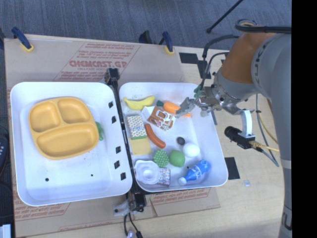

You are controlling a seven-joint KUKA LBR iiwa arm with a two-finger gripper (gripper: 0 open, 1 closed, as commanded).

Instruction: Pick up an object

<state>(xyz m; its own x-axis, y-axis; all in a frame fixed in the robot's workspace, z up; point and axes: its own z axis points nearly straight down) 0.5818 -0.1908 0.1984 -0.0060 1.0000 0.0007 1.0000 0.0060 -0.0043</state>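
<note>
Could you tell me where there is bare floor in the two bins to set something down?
Left bin: open floor below the yellow tray, toward the near wall. Right bin: a bare patch along the right wall, between the pincer and the white egg. Its left and near parts are crowded.

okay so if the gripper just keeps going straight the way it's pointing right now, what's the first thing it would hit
Most likely the carrot. The gripper points left into the right bin, with the carrot next to its tip and a small snack packet just beyond. Its height above them is unclear from this slanted view.
</note>
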